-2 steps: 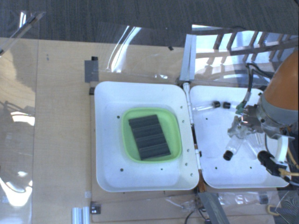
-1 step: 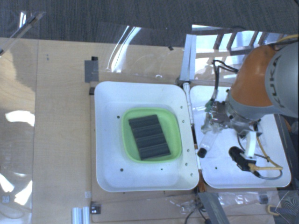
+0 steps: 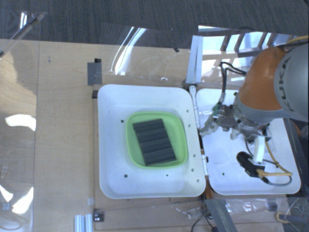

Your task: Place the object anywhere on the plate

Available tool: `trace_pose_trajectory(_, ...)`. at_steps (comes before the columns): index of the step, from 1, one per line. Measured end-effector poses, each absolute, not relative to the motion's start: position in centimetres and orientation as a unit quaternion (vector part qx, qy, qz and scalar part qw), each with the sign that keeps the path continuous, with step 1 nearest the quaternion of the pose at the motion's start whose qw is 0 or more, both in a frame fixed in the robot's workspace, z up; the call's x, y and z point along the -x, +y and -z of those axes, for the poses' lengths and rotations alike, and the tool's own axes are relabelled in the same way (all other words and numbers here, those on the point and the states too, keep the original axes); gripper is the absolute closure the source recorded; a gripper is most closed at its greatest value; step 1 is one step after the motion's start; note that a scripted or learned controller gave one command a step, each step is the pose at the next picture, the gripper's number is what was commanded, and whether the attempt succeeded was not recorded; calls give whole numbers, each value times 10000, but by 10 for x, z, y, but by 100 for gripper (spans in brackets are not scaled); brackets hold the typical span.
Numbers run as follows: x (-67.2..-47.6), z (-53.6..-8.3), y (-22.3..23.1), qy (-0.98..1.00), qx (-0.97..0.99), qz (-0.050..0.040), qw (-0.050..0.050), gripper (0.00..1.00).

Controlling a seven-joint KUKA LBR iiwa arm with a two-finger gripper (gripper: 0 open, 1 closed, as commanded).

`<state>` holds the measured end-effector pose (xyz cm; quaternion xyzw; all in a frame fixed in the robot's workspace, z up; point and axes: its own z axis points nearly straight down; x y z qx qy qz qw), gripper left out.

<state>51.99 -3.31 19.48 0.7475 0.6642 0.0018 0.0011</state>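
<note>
Pale wooden tabletop [image 3: 53, 144] carries two shallow white bins side by side. Over the right bin [image 3: 227, 175] hangs the grey arm [image 3: 273, 86] with its orange band; its hand [image 3: 231, 122] sits low near that bin's left wall, and whether it is open or closed cannot be told from this angle. In the left bin [image 3: 111, 178] rests a green plate [image 3: 179, 134], and the dark ribbed object [image 3: 154, 142] already lies flat on it, near the middle. It looks like a stiff, light slab with grooved ridges that should give grip. Its long axis runs from upper left to lower right, so pinching across the short sides seems best.
</note>
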Motion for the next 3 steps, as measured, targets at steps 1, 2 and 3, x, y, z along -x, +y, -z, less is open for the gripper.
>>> trace_pose_trajectory(1, -495, -184, 43, 6120, -7908, -16, -3, 0)
trace_pose_trajectory(2, -519, -185, -6, 6027, -7980, -21, 16, 0)
trace_pose_trajectory(3, -491, -185, -67, 5984, -8012, -12, 11, 0)
